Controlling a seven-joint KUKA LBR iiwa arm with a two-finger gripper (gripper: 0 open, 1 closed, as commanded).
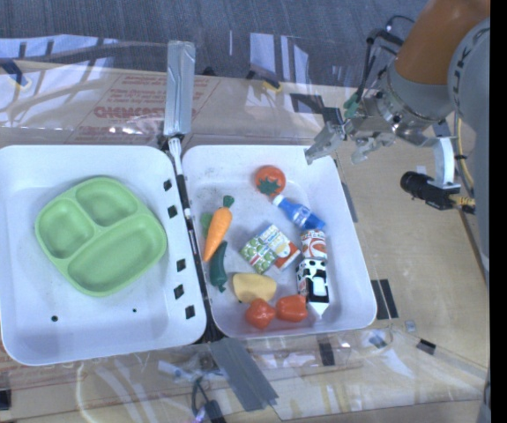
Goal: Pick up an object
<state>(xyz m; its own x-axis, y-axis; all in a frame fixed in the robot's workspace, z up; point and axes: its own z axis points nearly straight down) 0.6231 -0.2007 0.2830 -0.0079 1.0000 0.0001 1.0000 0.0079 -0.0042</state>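
We see the grey two-finger gripper [341, 144] hanging over the upper right corner of the right shallow white bin [352, 236], fingers spread apart and holding nothing. Below it lie a round red plastic tomato [270, 180] and an orange plastic carrot [218, 225], both untouched

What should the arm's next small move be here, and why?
Probably shift the end effector left and down over the right bin, toward the tomato. The end effector hangs above the bin's upper right corner, outside the cluster of toys and holding nothing, and the tomato lies nearest it with bare bin floor around it.
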